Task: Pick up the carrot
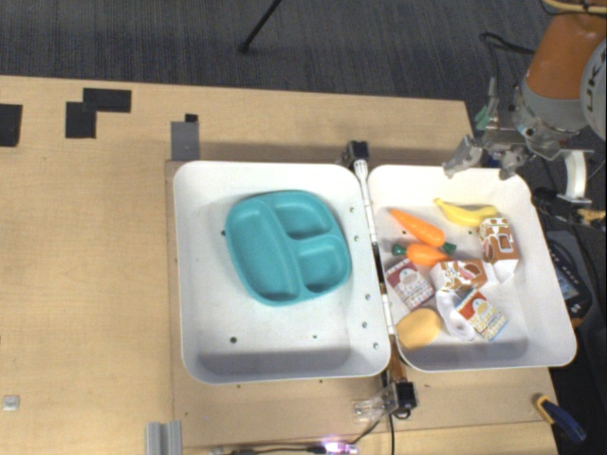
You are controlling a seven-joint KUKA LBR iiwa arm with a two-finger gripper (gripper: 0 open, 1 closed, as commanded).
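**A:** What is hard for you to read here?

**B:** The gripper [486, 154] hangs over the far edge of the right bin [545, 344], just off its far-left corner. Its fingers spread apart with nothing between them. The arm [561, 64] is cut off at the view's right edge.

**A:** And the surface?

**B:** You see a pale wooden bench [85, 282] with dark carpet [190, 17] beyond its far edge.

**A:** What do the bins hold?

**B:** The left bin [204, 344] carries a teal divided plate [286, 245]. In the right bin, one carrot [416, 226] lies near the far-left corner, a second carrot [423, 253] just nearer you. A banana [465, 213] lies toward the far edge, small printed packets [465, 287] crowd the middle, and a potato [419, 328] sits by the near-left corner.
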